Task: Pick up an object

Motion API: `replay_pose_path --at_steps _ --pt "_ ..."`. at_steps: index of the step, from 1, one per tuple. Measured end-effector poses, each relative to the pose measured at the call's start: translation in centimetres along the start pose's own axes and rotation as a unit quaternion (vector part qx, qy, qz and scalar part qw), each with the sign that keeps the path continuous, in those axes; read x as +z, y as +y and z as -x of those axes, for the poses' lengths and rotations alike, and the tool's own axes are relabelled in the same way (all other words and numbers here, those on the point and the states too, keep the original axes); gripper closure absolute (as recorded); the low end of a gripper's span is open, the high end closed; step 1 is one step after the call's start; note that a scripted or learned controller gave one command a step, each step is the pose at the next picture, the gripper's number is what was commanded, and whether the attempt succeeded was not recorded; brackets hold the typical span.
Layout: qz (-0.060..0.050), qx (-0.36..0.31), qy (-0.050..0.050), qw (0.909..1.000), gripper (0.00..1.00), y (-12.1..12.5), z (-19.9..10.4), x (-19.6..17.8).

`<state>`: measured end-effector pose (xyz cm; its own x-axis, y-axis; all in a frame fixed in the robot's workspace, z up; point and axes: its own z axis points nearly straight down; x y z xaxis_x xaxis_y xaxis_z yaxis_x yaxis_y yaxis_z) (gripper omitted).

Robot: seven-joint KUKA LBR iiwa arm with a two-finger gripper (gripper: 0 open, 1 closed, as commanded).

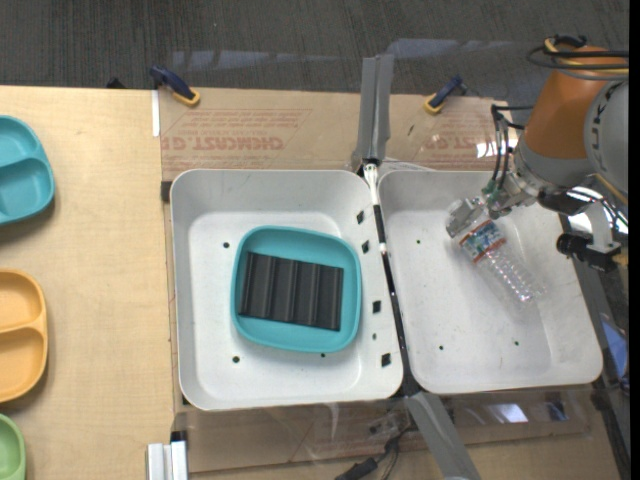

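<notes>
A clear plastic bottle (505, 263) with a red and blue label lies on its side in the right bin (470, 353), running from upper left to lower right. My gripper (468, 215) hangs at the bottle's upper-left end, right over or against it. The grey arm with its orange band (560, 118) comes in from the upper right. In the left bin (205, 358) rests a teal tray (255, 328) with a black ridged insert (293, 289).
A raised divider (385, 268) separates the two bins. Teal (22, 178), orange (20, 333) and green (8, 450) plates lie on the bench at the far left. Clamps (175, 85) (442, 93) hold the cardboard backing behind the bins. Cables hang beside the arm on the right.
</notes>
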<state>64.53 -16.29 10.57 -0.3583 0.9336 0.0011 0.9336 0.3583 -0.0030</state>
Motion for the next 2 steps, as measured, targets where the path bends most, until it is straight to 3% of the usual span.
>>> replay_pose_path --at_steps 1,2 --pt "0.000 -0.015 0.000 0.9999 0.00 -1.1 -4.9 1.7" --pt "0.000 0.047 0.000 0.9989 0.00 -4.5 0.5 1.7"
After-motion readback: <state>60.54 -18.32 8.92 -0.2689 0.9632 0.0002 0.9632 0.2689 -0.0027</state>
